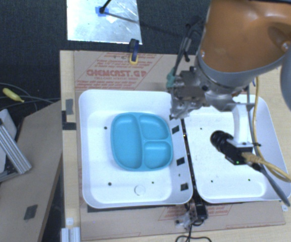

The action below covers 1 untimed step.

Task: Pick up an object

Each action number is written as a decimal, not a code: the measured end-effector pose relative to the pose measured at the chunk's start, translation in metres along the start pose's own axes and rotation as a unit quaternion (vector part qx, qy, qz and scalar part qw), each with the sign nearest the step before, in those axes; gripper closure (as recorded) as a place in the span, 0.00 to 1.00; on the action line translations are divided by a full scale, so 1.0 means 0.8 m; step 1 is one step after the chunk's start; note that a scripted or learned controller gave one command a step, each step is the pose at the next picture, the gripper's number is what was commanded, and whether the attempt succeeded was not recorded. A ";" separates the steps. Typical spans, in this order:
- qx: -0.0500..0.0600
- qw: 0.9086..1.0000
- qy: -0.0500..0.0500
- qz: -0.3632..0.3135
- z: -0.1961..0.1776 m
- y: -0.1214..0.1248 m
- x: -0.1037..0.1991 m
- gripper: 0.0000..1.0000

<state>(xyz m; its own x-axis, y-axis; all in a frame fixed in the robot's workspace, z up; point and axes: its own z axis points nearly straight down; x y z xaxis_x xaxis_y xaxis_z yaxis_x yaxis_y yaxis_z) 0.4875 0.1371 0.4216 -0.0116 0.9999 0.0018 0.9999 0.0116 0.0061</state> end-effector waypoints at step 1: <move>-0.001 1.000 0.000 -0.003 -0.013 0.001 0.000 1.00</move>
<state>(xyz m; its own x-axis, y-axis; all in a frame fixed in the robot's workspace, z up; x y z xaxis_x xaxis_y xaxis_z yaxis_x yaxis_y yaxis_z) 0.4881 0.1372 0.4323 -0.0171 0.9999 0.0024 0.9998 0.0171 0.0090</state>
